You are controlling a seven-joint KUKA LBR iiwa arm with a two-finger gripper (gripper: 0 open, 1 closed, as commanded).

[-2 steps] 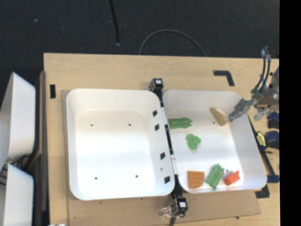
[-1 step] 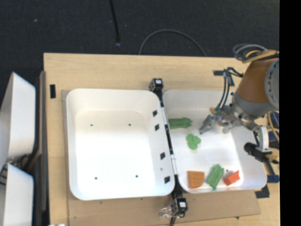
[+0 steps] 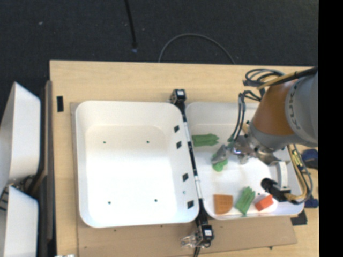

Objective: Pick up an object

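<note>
Now the gripper [image 3: 221, 155] hovered over the small green piece [image 3: 219, 165], finger state unclear; a glancing touch could have knocked it away.

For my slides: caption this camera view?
KUKA arm's gripper reaches over a small green object in the right bin.

Arm [image 3: 300, 108]: grey rounded casing with a wide orange band [image 3: 273, 114] above the wrist. Metallic grey wrist block below the band. Black and blue cables [image 3: 262, 78] are looped over the upper casing; more black cabling is routed down the wrist side. A black cylindrical fitting [image 3: 270, 187] and yellow-black wiring are seen lower right.
</note>
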